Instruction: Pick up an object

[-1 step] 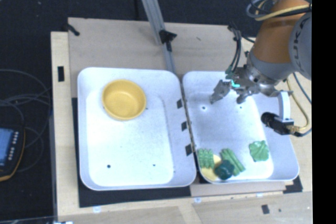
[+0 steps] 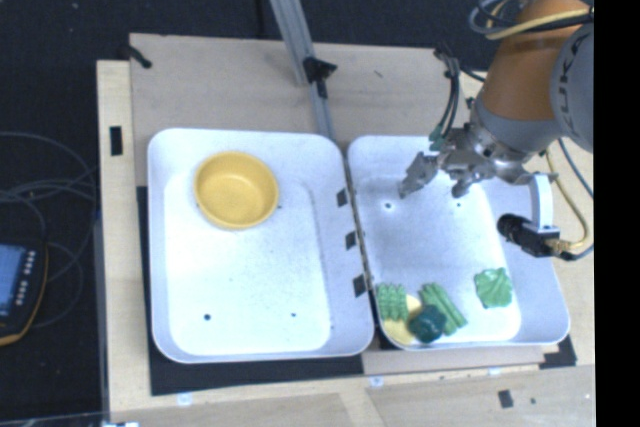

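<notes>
My gripper (image 2: 436, 179) hangs over the upper part of the right bin (image 2: 420, 235), its two fingers spread open with nothing between them. Several small green objects lie along that bin's near edge: a light green block (image 2: 391, 299), a green ridged piece (image 2: 443, 306), a dark teal lump (image 2: 428, 324) and a separate green piece (image 2: 493, 287) to the right. A bit of yellow (image 2: 398, 330) shows under the cluster. A yellow bowl (image 2: 236, 189) sits in the upper left of the left bin (image 2: 250, 315).
A grey metal bar (image 2: 285, 0) slants down from the top to the gap between the bins. The arm's orange band (image 2: 525, 55) and cables (image 2: 545, 230) hang over the right bin's right side. A handheld device (image 2: 15, 285) lies off the bench at the left.
</notes>
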Controlling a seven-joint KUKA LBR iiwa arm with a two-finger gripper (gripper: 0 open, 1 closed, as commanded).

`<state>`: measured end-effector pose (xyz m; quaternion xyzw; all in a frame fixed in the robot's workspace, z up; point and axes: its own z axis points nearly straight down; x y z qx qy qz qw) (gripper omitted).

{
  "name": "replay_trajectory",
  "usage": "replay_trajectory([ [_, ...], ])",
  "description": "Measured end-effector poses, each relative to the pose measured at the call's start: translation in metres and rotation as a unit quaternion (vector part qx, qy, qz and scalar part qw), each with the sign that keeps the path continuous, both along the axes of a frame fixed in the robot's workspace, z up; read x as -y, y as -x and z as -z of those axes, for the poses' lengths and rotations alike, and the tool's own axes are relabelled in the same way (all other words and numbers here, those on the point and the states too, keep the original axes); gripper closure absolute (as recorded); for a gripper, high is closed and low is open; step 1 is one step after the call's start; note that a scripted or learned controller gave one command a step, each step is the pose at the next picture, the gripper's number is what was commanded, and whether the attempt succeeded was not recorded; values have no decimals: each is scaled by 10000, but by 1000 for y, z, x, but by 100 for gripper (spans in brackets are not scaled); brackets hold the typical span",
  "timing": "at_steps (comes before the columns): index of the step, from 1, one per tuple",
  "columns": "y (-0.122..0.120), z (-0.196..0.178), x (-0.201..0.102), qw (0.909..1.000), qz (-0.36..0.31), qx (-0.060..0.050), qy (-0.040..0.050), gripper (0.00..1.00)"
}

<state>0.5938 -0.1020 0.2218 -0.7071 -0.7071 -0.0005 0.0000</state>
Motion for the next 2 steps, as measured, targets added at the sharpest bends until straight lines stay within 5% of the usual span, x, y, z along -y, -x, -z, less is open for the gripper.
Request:
replay_trajectory([
  [2,4,111,9,10000,4,-26,5,0],
])
